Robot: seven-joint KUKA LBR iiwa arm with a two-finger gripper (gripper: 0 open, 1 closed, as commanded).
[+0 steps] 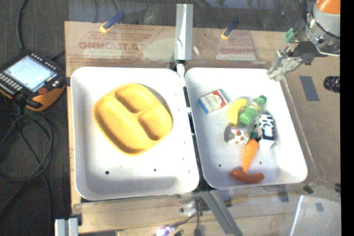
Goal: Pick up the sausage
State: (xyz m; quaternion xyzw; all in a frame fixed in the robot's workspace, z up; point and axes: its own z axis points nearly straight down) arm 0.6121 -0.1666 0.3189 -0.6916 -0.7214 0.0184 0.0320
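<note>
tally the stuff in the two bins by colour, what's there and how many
Yellow: 2, the divided plate in the left bin and a yellow item in the right bin
Green: 1, bottle
Orange: 1, carrot
Red-brown: 1, sausage
Mixed print: 3, small carton, small can, black and white carton
Total: 8

Two white bins (83, 135), one yellow plate (133, 118), one sausage (247, 176), one carrot (250, 154).
</note>
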